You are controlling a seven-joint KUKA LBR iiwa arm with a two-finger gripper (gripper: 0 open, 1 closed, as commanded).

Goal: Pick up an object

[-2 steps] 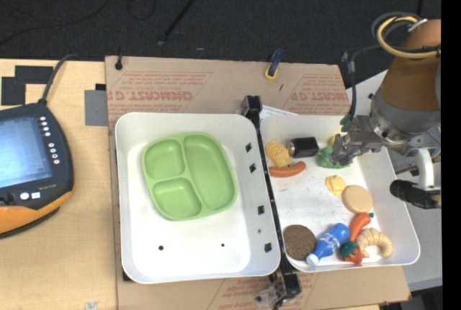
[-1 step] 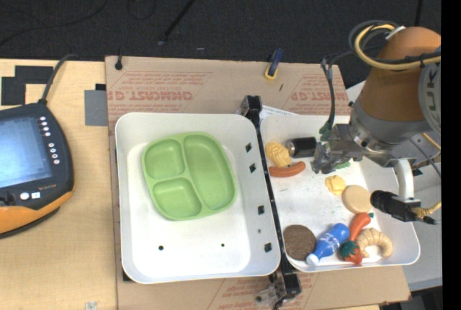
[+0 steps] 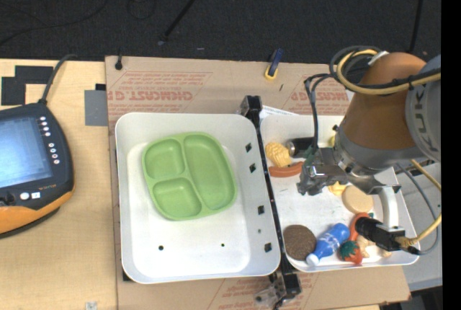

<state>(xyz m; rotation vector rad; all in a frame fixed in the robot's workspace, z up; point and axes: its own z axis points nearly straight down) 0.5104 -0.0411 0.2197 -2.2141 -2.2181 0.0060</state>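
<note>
Taking the green divided tray (image 3: 189, 175) in the left bin (image 3: 133, 229) as the marker, everything graspable lies to its right, in the right bin (image 3: 328, 267). The yellow toy (image 3: 278, 153) sits nearest the tray, with an orange strip just beside it. The tool (image 3: 311, 179) hangs further right, close to both; I cannot tell its state. The crowding may cause it to catch the strip or nudge the toy away.

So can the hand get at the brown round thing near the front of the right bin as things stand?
Probably yes. The brown round disc lies flat and uncovered on the right bin floor, with only the blue bottle close beside it. The hand sits just above it in this view.
</note>
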